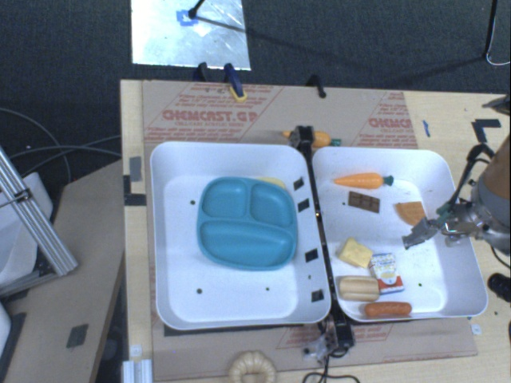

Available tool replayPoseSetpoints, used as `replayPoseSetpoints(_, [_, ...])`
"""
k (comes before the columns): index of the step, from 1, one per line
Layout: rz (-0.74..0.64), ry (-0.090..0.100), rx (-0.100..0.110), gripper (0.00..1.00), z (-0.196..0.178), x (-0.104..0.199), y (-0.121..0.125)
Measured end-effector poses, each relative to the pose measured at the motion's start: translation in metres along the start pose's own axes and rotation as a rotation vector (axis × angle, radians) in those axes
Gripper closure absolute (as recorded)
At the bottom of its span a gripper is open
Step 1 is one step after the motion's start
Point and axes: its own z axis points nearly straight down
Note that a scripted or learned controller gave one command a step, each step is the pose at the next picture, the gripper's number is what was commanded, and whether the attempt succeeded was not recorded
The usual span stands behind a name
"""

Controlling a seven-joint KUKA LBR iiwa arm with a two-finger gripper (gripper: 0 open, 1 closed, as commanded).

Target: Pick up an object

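Right bin (447, 298) crowded; bare floor around blue tray (247, 222).

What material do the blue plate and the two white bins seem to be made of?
The blue plate looks like matte moulded plastic: even colour, rounded compartment ridges. The left bin and the right bin look like thin, smooth, formed plastic, with soft rounded corners and rims.

looks like a robotics lab setup tbh: a bench (263, 102) topped with a printed protective sheet, two white bins (180, 294) clipped together with black clamps (310, 255), loose cables (48, 146) on dark carpet past its left edge, plus aluminium framing (36, 230) there
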Motion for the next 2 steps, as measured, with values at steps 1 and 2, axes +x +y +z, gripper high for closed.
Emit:
replayPoseSetpoints(1, [0.001,0.002,0.003,0.00,0.042,0.001,0.004])
replayPoseSetpoints(2, [0.001,0.003,0.004,0.00,0.092,0.007,0.012])
